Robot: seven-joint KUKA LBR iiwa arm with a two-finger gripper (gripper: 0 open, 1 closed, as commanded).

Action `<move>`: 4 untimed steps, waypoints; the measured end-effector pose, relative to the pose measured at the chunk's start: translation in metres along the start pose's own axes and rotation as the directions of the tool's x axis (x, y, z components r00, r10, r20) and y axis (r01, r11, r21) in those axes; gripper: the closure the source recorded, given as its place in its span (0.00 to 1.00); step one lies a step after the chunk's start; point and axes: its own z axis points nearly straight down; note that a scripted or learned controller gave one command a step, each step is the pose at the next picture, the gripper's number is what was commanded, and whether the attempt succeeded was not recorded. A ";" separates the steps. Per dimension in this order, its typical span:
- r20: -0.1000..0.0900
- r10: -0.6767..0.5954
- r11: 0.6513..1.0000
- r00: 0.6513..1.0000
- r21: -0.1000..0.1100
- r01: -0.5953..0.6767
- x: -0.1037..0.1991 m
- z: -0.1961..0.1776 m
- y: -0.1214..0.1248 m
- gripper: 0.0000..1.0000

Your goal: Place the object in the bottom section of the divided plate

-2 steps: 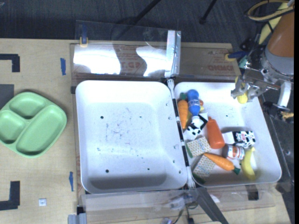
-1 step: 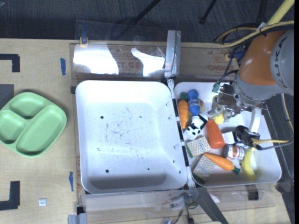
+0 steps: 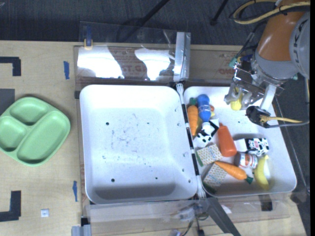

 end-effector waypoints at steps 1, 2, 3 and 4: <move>0.000 -0.002 1.000 1.000 0.005 0.002 0.049 0.009 -0.059 1.00; 0.001 0.042 0.999 0.999 0.006 -0.042 0.085 0.014 -0.095 1.00; 0.001 0.020 1.000 1.000 0.005 -0.020 0.066 -0.005 -0.172 1.00; 0.000 0.061 0.998 0.998 0.001 -0.061 0.021 -0.016 -0.150 1.00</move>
